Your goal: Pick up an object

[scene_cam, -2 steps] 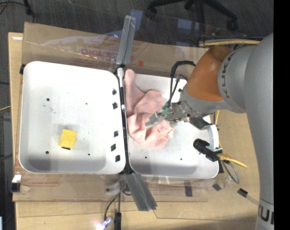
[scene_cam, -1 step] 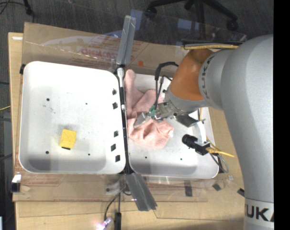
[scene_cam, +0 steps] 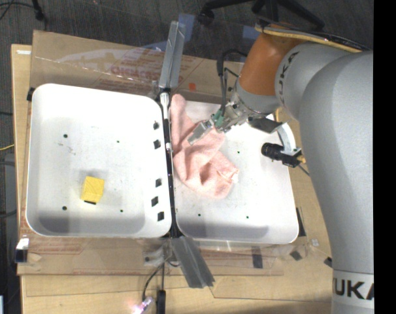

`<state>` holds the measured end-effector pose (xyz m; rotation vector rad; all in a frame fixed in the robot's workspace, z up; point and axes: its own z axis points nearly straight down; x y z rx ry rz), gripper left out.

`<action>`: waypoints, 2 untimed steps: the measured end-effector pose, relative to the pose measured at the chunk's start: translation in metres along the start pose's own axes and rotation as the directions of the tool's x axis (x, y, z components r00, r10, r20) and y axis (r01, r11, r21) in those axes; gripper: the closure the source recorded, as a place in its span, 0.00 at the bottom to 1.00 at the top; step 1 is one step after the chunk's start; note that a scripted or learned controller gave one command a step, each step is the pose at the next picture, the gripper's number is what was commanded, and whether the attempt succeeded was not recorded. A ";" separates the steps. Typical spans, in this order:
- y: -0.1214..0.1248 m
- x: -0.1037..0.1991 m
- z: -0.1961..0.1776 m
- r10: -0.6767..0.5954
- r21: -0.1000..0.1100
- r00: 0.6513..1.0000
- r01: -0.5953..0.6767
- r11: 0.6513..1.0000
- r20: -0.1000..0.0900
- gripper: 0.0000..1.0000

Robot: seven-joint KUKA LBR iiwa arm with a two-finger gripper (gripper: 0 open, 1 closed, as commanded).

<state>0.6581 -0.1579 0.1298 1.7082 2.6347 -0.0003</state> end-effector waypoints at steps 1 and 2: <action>-0.018 -0.022 -0.019 -0.090 0.000 0.996 0.090 0.996 0.001 0.00; 0.002 0.015 0.037 -0.358 0.002 0.934 0.358 0.934 -0.003 0.00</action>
